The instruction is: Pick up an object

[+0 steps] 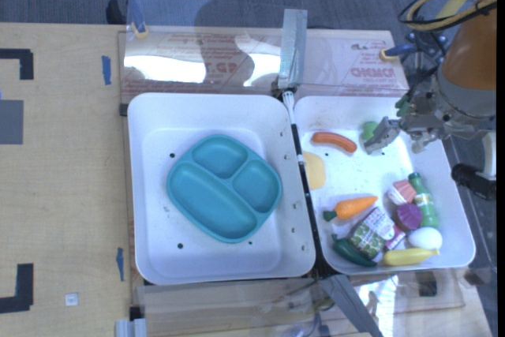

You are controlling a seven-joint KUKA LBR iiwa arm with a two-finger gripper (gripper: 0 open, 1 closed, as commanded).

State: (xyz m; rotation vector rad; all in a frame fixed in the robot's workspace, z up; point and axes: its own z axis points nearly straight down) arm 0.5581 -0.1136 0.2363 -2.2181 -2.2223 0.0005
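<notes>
Toy foods crowd the near corner of the right bin (465, 249), beyond them a sausage (334, 141); the jaws (379, 134), beside it, whose spread I cannot tell, hold nothing visible, so descent and closing remain.

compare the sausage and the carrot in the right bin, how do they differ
The sausage is a plain orange-red curved link; the carrot is brighter orange, tapered, with a green leafy end. The sausage lies alone near the far side of the right bin, close to the gripper; the carrot lies nearer the front, at the edge of the toy-food pile. Both are elongated toy foods lying flat, roughly crosswise.
</notes>
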